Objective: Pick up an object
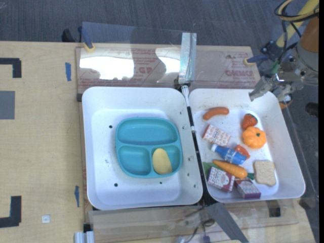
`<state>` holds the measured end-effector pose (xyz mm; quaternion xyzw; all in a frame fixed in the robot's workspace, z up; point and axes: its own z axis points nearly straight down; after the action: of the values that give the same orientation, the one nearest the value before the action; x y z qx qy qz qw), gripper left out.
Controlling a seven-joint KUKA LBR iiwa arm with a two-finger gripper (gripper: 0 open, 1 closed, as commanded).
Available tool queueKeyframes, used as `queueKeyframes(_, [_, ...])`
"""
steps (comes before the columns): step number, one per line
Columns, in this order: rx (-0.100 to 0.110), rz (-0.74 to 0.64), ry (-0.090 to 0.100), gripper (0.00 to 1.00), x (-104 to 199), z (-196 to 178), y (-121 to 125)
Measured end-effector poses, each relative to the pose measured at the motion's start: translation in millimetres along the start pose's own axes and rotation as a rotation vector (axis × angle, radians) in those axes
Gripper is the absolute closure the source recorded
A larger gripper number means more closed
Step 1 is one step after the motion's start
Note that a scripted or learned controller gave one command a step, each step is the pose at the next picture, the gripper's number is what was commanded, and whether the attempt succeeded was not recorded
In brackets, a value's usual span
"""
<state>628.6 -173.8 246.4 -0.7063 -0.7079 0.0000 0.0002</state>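
Pumpkin [253, 137]: right bin [291, 156], near gripper [273, 87]. Finger state: cannot tell. Advised approach: descend centred, clear of strawberry [249, 120].

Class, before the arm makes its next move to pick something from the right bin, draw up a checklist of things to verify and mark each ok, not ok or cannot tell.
1. Gripper carries nothing already: cannot tell, too small.
2. Gripper above the right bin: ok, at its far corner.
3. Targets present: ok, sausage, pumpkin, carrot, bread slice.
4. Sausage lies apart from neighbours: ok.
5. Carrot free of clutter: not ok, touches cartons.
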Motion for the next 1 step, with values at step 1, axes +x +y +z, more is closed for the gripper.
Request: queueKeyframes(1, [0.006, -0.047, 0.000, 0.00, -19.6, 76.0, -45.0])
